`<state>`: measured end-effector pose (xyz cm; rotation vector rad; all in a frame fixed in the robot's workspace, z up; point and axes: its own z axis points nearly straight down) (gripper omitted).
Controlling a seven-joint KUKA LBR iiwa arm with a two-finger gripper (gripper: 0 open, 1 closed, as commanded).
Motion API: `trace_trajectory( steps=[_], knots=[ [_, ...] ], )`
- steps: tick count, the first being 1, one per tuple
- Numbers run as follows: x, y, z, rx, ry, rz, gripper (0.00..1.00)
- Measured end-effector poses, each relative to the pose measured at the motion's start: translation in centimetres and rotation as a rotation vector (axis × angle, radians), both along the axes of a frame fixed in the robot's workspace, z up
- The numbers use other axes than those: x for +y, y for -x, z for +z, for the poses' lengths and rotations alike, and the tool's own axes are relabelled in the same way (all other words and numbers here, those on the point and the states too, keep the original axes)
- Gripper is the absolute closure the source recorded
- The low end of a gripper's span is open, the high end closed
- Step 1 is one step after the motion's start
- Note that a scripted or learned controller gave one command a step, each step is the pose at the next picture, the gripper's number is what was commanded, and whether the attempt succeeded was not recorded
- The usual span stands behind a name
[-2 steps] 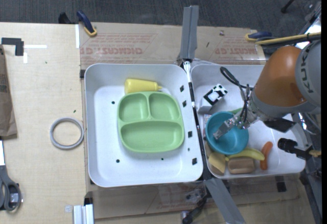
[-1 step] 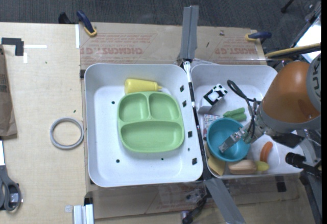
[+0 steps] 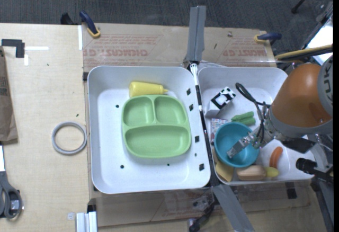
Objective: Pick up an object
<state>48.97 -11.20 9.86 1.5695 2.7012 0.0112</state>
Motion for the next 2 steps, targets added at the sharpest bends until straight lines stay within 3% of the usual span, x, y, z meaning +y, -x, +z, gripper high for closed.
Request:
trace_trajectory(
  steps=[1, 2],
  knots=[
    [0.8, 0.2, 0.0, 0.001, 0.001, -0.1, 0.0],
    [0.0, -10.9, -0.1, 0.003, -0.001, -0.062, 0.0]
  ],
)
